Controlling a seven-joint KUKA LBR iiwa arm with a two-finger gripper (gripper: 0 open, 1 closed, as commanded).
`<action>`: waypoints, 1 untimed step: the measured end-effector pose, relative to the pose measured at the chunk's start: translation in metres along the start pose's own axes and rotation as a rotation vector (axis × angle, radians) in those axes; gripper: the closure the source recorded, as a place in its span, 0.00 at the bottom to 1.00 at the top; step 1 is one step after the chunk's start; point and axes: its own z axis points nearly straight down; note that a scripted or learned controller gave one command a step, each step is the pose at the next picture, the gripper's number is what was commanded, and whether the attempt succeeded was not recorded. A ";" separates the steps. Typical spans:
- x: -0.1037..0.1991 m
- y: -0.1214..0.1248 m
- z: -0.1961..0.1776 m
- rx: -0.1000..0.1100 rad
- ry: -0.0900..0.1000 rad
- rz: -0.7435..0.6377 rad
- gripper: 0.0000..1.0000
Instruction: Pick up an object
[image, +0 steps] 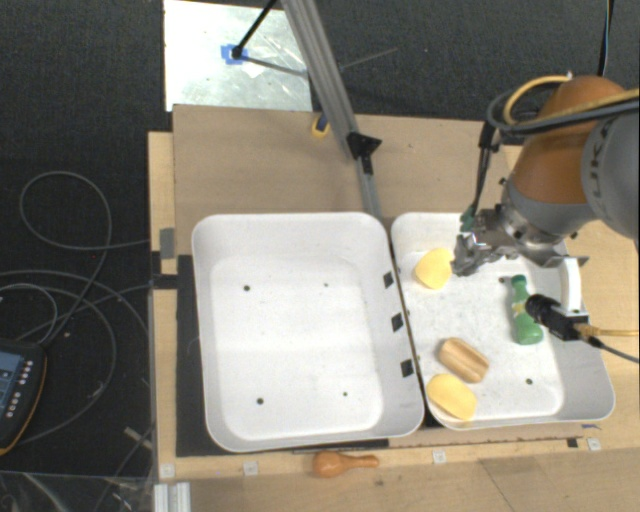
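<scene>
- the arm (575, 150) reaches in over the right bin (590, 395), and its gripper (468, 258) hangs low just beside the yellow lump (433, 269) near that bin's upper left corner, seemingly touching or almost touching its right side.
- whether the jaws are open or closed i cannot tell (the wrist body hides them from above), and nothing is visibly held between them.
- the yellow lump looks like the likeliest target, since the gripper sits right against it; the offset to its side suggests an approach not yet centred.
- three other things lie loose in the same bin: a green bottle (522, 312) on its side toward the right, a tan roll (464, 359) lower down, and a second yellow piece (452, 396) at the lower rim (all well apart from the gripper).
- the left bin (215, 240) lies alongside, probably a drop place.
- a small orange pear-shaped thing (344, 462) rests on the worktop (260, 160) in front of the bins, outside either one.
</scene>
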 end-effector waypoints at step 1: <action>0.050 0.023 0.004 -0.001 0.001 -0.001 1.00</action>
